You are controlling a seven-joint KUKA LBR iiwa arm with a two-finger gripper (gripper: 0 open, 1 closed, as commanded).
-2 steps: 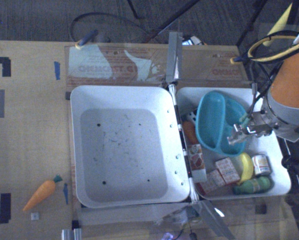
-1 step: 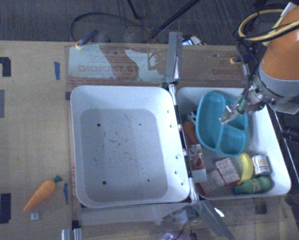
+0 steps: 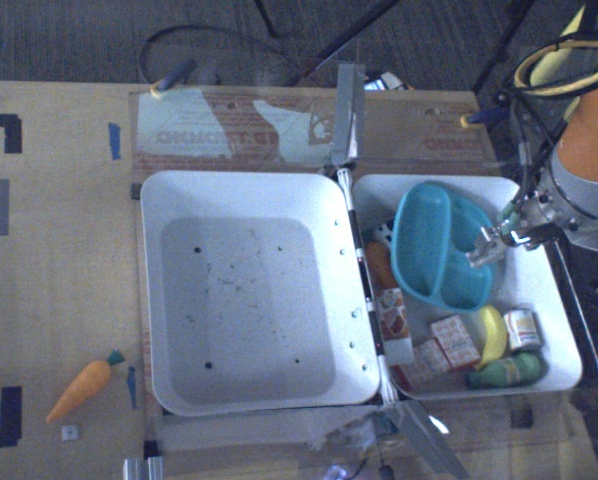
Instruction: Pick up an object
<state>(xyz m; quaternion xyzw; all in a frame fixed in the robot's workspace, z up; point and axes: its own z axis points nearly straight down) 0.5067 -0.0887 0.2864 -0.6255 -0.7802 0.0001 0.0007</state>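
- A blue bowl (image 3: 437, 246) lies tilted in the right bin (image 3: 564, 353), towards its far side.
- The gripper (image 3: 486, 247) sits at the bowl's right rim; whether its fingers are open or closed on the rim cannot be told.
- Near the bin's front lie a yellow banana (image 3: 493, 333), a small can (image 3: 522, 329), a green bottle (image 3: 506, 371) and small red-and-white boxes (image 3: 445, 345).
- The left bin (image 3: 159, 268) stands just beside.
- A toy carrot (image 3: 79, 388) lies on the bench (image 3: 49, 298), left of both bins.
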